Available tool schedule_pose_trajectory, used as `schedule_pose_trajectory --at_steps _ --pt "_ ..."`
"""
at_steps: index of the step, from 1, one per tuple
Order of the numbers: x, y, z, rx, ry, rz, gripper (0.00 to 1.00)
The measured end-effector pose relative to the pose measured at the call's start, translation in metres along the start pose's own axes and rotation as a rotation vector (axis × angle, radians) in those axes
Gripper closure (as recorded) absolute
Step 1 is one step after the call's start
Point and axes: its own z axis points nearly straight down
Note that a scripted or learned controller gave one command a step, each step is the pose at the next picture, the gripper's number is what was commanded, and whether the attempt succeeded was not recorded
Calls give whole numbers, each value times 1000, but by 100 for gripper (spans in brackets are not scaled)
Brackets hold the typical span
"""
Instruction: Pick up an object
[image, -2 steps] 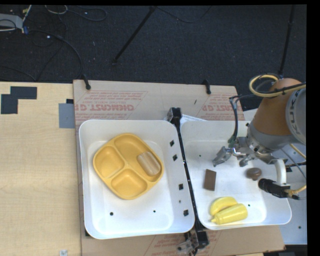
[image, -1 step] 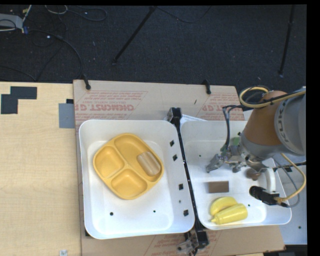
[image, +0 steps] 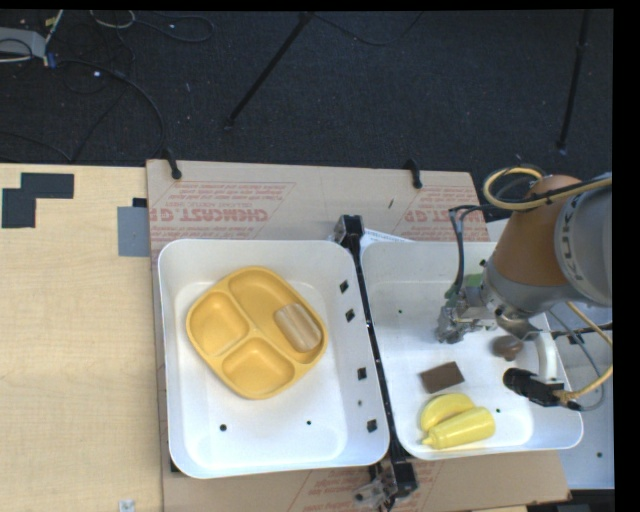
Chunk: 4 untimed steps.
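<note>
While the gripper (image: 455, 325) hangs low over the middle of the right bin (image: 400, 290), whether it is wide or narrow cannot be told, and nothing shows held in it; a brown block (image: 441, 377) lies just below it, apart; two yellow pieces (image: 457, 420) lie together near that bin's front edge; the left bin (image: 180, 420) holds a yellow divided plate (image: 250, 330) with a tan piece (image: 297, 326) in one compartment.

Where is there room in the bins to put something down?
Left bin: bare floor below the yellow divided plate. Right bin: bare at its upper left, beside the gripper. Its lower part is crowded: brown block, yellow toys.
</note>
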Motion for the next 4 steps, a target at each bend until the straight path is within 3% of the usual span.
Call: schedule_pose_trajectory --at_steps 2,3,4 --pt "-2 5 -104 -6 -2 -4 100" --pt "-3 5 -127 -4 -1 -4 100" --pt "56 -7 -128 0 2 -7 100"
